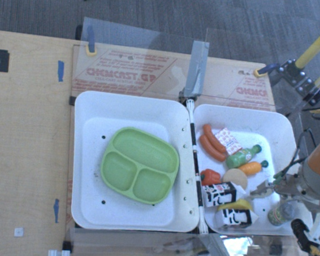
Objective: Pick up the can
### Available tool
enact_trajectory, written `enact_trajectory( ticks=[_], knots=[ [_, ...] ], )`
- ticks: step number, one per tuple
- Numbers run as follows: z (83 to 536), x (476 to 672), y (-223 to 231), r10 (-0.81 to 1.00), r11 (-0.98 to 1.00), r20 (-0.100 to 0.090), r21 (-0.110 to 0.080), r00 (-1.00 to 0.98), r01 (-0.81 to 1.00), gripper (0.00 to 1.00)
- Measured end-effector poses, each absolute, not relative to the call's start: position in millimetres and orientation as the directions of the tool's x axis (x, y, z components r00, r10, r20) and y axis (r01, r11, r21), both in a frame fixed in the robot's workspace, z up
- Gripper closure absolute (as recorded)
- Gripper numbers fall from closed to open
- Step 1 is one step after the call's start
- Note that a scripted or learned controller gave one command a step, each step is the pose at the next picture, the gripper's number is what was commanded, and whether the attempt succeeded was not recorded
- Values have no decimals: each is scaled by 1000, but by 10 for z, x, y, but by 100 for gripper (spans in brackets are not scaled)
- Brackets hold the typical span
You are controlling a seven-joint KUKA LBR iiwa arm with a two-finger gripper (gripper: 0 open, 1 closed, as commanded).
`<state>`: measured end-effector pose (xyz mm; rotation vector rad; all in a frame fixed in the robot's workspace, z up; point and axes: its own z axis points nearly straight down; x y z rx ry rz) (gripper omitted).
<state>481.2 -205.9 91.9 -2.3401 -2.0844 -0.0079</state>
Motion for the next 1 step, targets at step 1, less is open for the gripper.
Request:
enact_trajectory(
  ticks=[1],
  knots=[
    [893, 5573, -2040, 969, -246, 15, -3, 246, 969, 0]
  ],
)
